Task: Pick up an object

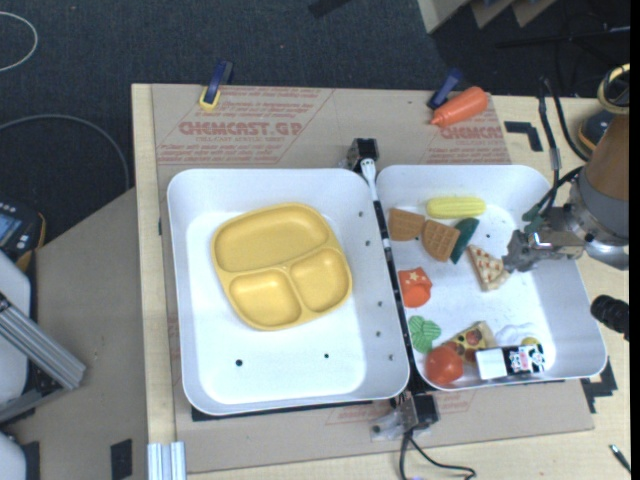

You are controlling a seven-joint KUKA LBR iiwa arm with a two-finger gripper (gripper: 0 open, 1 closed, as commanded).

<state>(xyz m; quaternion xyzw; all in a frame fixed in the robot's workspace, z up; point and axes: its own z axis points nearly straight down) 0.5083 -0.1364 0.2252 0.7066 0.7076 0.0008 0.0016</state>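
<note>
The light wooden table (150,268) carries two shallow white plastic bins side by side. The left bin (200,358) holds a yellow three-compartment plastic tray (280,266), lying slightly askew. The right bin (570,308) holds the candidates for picking, all small toy foods: a yellow corn cob (455,207) near the far wall, a brown bread-like piece (404,224) and a tan waffle-like piece (438,238) touching each other, a dark green piece (465,236) just beside them, a pizza slice (487,266), a red-orange block (415,287), a green leafy piece (424,331), a red tomato (444,366), and a white and black item (508,360) at the near wall. An orange carrot-shaped toy (460,107) lies on the table outside the bins. The grey arm reaches in from the right, and its hand (520,251) sits low in the right bin, just beside the pizza slice; whether it is wide or narrow cannot be told, and nothing can be seen between its tips. Risk assessment: the slice is flat and thin, so a closure from here may slip over it or push it away. The neighbouring green piece is near enough to be nudged. A descent too close to the bin's right wall could catch the rim.
</note>
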